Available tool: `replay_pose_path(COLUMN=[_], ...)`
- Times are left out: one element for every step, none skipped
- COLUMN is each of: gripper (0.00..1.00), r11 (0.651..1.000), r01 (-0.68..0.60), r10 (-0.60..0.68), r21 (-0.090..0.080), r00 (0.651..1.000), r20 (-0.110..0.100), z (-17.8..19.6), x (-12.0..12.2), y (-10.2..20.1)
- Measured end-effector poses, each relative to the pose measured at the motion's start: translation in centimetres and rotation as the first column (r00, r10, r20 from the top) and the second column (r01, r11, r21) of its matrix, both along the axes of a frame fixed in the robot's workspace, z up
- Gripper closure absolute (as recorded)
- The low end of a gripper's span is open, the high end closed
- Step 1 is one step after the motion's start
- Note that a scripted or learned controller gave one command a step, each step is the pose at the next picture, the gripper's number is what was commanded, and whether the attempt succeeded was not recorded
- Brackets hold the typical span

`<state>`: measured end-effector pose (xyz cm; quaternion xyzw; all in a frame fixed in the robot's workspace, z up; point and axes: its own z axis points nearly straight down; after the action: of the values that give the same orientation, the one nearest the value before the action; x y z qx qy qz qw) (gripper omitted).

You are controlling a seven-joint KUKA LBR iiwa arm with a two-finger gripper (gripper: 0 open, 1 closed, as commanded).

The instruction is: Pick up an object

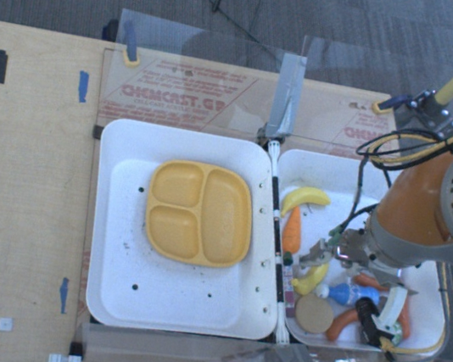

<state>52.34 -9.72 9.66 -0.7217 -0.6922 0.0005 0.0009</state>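
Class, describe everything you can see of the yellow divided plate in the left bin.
The yellow plate is a rounded square with raised ridges splitting it into three compartments: two smaller ones on its left side and one long one on its right. It looks like smooth matte plastic. It lies flat and right side up on the floor of the left bin, slightly rotated, with nothing in it.
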Motion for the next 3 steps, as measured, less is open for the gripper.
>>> replay_pose_path(gripper=[1.0, 1.0, 1.0], r11=[1.0, 0.985, 0.97], r01=[0.002, 0.17, 0.244], r10=[-0.002, -0.17, -0.244], r21=[0.0, -0.001, -0.001], r00=[1.0, 0.985, 0.97], r20=[0.001, 0.002, 0.003], z=[1.0, 10.4, 26.4], x=[0.0, 6.1, 8.2], y=[-0.1, 7.2, 6.1])
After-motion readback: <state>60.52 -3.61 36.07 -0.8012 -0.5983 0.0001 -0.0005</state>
